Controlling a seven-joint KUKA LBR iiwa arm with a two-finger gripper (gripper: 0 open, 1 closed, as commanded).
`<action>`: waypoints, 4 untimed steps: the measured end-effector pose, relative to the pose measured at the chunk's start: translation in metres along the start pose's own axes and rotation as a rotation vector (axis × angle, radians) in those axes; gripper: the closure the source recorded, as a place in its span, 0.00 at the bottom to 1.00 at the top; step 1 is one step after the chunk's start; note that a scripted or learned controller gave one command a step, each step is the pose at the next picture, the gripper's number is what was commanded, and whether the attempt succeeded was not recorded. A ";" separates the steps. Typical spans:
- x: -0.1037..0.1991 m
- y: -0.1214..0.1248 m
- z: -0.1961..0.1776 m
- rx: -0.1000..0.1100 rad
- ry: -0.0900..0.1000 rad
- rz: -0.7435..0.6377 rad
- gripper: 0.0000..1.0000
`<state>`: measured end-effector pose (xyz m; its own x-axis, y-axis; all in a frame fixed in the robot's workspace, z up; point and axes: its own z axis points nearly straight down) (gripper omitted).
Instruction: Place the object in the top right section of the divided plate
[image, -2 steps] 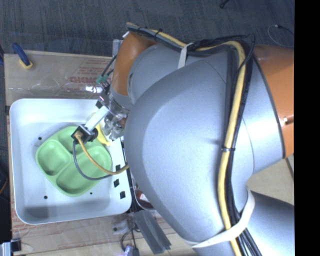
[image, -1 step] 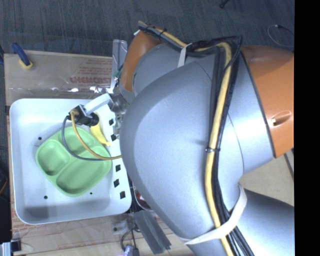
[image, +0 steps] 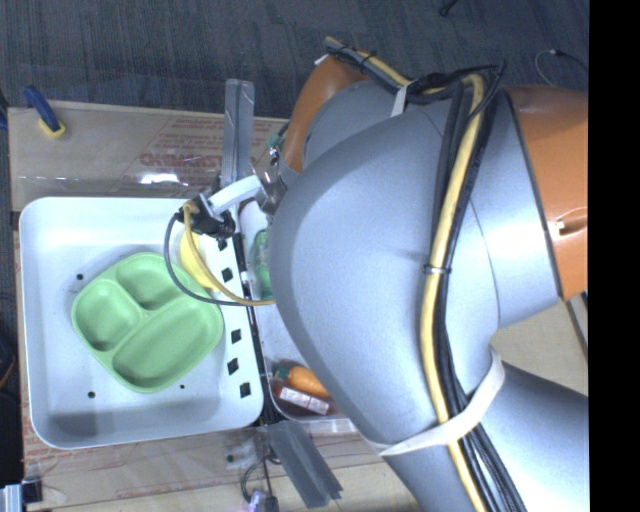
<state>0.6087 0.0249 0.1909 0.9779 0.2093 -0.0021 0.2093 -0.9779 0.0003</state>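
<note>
plate (image: 150, 325) first: a green divided plate lies flat in the left bin (image: 40, 300), at the left middle of the frame, with two smaller sections toward the upper side and one large section toward the lower right, all three bare, so nothing has been delivered to it yet. grey arm (image: 400, 250) bulk covers the middle and right of the frame and hides most of the right bin. it seems to be bent down over that bin because the objects to be picked lie there. yellow cables (image: 195, 270) loop from the wrist (image: 235, 200) out over the rim between the bins, just slack from the arm's pose. at the lower middle of the frame, under the arm's edge, an orange thing (image: 305, 380) like a carrot and a white and red item (image: 300, 400) peek out in the right bin; a green shape (image: 262, 262) shows just beside the wrist. which of these is the object to be placed cannot be told. whether the gripper is apart or together cannot be told either, since the arm's own body covers it.
</note>
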 end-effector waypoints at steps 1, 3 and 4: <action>-0.004 -0.040 0.001 0.006 -0.005 -0.522 1.00; 0.011 -0.116 0.044 0.002 -0.002 -0.171 1.00; 0.011 -0.115 0.044 0.001 -0.001 -0.169 0.00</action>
